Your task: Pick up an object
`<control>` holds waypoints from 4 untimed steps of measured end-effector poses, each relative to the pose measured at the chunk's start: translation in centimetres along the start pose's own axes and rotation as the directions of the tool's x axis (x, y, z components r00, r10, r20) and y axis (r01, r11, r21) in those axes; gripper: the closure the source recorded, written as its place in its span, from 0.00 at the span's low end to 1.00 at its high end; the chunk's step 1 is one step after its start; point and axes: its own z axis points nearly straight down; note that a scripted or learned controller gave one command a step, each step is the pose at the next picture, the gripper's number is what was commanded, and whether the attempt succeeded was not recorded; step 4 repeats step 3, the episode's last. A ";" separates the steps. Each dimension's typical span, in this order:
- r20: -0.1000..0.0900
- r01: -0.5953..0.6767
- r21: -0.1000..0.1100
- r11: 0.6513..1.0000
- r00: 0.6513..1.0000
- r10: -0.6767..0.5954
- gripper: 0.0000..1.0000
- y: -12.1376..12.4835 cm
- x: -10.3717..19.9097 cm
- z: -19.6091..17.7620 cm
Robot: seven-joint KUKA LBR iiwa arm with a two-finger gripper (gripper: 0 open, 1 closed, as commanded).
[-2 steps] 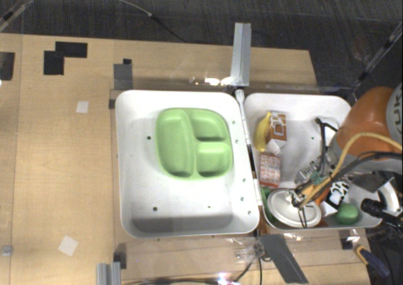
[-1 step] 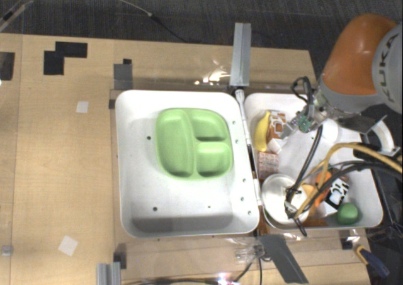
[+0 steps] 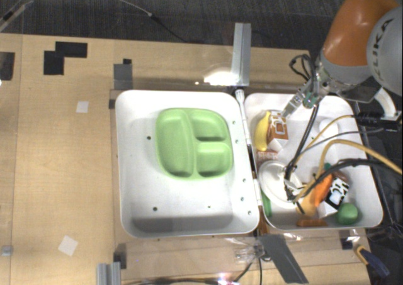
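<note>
Reaching down from the grey arm (image 3: 362, 32) into the right bin (image 3: 373, 205), the tool (image 3: 291, 188) sits low among the clutter, with its cables (image 3: 308, 131) looping loosely above it, probably to leave slack as the wrist turns. Whether the tool is open or closed I cannot tell; it is dark and partly masked by the wires.

The likeliest things to pick up crowd close around it. A white bowl (image 3: 271, 175) lies just beside it toward the left bin (image 3: 126, 170), and an orange carrot-like piece (image 3: 318, 189) is just on its other side. A green ball (image 3: 347, 213) lies further out, past the carrot. A yellow object (image 3: 263, 128) rests well beyond the tool, against the bin's dividing wall. A green divided plate (image 3: 192, 142) lies alone in the left bin, well apart from the tool.
</note>
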 end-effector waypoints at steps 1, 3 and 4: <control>0.000 0.001 0.000 1.000 1.000 -0.001 0.00 0.1 0.1 0.0; 0.007 -0.011 -0.001 1.000 1.000 0.011 0.00 -0.7 -0.4 10.8; 0.007 -0.011 -0.001 1.000 1.000 0.011 0.00 -0.7 -0.4 10.8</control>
